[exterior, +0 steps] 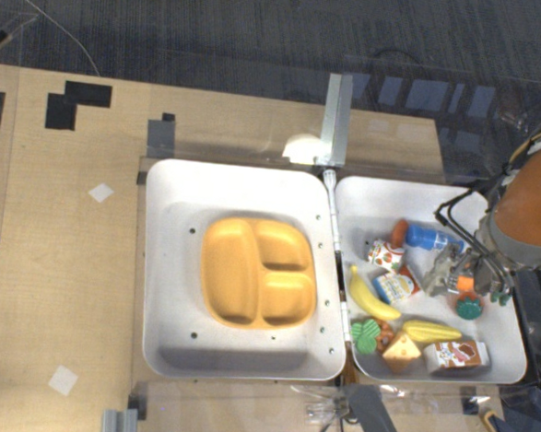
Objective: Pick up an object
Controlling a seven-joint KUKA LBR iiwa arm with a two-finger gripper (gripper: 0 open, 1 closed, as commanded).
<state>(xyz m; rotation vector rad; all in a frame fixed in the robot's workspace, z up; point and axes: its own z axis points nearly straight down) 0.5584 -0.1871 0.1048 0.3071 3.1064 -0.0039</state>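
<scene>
The right bin (516, 362) holds several toy foods. My gripper (447, 275) is low inside it, right of a small blue-and-white carton (396, 288) and below a blue bottle (427, 237). A small orange piece (467, 284) and a teal round piece (468, 308) lie just right of the gripper. A banana (372, 297) lies at the bin's left, and a second yellow fruit (431, 333) nearer the front. I see nothing held in the gripper.
The left bin (174, 204) carries a yellow divided plate (255, 271). Along the right bin's front lie a green piece (365, 335), a cheese wedge (401, 351) and a brown carton (453, 355). A strawberry carton (387, 256) sits by the divider. The arm's orange band (535, 197) hangs over the right edge.
</scene>
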